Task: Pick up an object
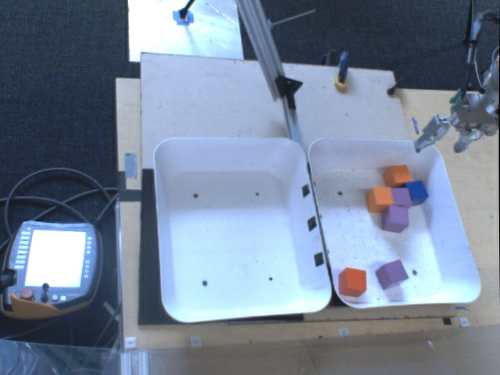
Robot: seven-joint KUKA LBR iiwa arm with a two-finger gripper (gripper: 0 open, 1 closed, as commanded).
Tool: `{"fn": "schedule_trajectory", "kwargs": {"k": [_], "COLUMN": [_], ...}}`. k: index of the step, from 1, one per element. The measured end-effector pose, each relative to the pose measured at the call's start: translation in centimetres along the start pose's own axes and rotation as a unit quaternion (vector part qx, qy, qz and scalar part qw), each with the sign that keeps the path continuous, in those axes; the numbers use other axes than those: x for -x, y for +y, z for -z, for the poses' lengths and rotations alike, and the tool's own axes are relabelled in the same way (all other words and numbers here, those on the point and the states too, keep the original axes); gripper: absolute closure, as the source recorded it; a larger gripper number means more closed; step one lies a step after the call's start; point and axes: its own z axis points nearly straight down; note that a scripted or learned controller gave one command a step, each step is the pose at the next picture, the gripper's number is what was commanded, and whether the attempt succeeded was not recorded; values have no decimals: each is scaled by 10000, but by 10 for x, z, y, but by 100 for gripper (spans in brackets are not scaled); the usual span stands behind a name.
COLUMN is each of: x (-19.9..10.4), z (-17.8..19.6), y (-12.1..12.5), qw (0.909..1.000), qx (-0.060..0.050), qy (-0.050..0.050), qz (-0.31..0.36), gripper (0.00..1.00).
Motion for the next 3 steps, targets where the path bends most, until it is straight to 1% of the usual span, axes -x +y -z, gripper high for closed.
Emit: {"fn": "schedule_trajectory", "kwargs": {"k": [1,2,3], "x": [0,-2,-2], "z": [0,-62,-105], "y": [0,-2,4], "qw": [10000,10000,10000], "qx": [-1,-24,-18], "qy": [-3,5,5], "qz": [-2,-12,-6], "gripper": [0,0,0]}}
